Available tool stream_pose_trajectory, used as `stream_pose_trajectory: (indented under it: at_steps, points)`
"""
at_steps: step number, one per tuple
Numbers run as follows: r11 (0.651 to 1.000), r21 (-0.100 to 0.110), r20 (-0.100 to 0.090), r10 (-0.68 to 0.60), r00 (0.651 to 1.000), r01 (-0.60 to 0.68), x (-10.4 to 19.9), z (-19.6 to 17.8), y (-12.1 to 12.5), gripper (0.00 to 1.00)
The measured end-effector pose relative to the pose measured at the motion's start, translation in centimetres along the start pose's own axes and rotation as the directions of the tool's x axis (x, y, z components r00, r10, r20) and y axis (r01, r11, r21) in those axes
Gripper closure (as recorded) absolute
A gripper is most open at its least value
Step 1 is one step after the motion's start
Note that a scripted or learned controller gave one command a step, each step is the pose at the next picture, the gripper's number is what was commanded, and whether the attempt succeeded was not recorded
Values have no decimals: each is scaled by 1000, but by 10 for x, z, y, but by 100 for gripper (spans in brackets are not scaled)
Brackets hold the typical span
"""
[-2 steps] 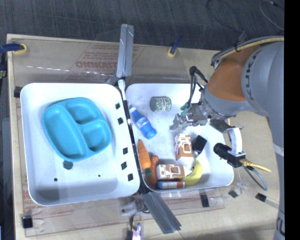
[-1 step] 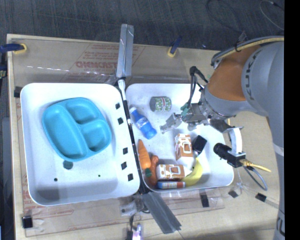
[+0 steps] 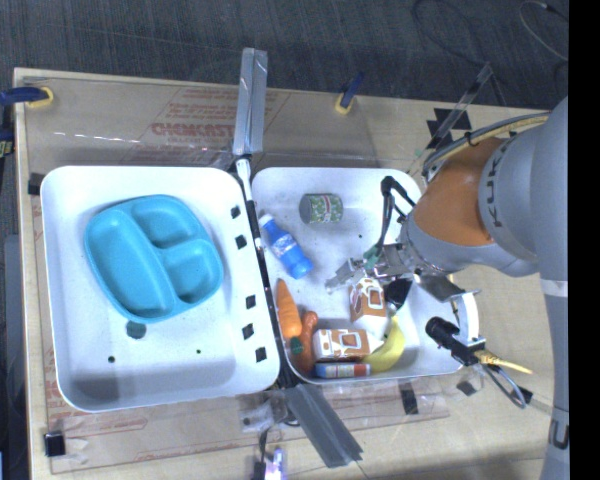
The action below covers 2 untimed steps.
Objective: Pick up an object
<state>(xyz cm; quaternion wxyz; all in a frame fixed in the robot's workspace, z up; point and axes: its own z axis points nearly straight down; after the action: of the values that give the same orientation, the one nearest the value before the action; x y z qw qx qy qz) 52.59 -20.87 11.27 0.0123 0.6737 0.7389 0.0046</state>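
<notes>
**Hand low in the right bin, over the crowded near corner**

Reaching in from three o'clock, hand [image 3: 372,268] down among the clutter, just above a small brown-and-white packet [image 3: 368,298]. Fingers hidden under wrist hardware and cables; cannot tell whether spread, pressed together or pinching anything. Probably aimed at that packet, the nearest thing, so lined up for a downward grab.

Pickable things heaped toward six o'clock of the right bin [image 3: 352,183], likely slid down against its wall: a banana [image 3: 390,346], an orange-and-white carton [image 3: 340,342], a carrot [image 3: 288,310], a red marker [image 3: 342,370] along the rim. Lying freer at nine o'clock, a blue bottle [image 3: 285,248]; at twelve o'clock, a green can [image 3: 321,208] on its side.

Left bin [image 3: 70,358] carrying a blue divided tray [image 3: 155,256], well apart from the hand.

Underneath, a pale wooden table [image 3: 110,98] with printed red lettering, blue clamps at its far edge; beyond, dark carpeted floor [image 3: 130,18] and loose cables.
</notes>
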Motion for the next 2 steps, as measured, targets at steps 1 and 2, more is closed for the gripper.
stream_pose_trajectory:
  at_steps: [1,2]
  points:
    - [995,-16,9,-94,996,94,-2,5,-21,0]
    - [995,-23,16,-97,995,98,-4,-9,-18,100]
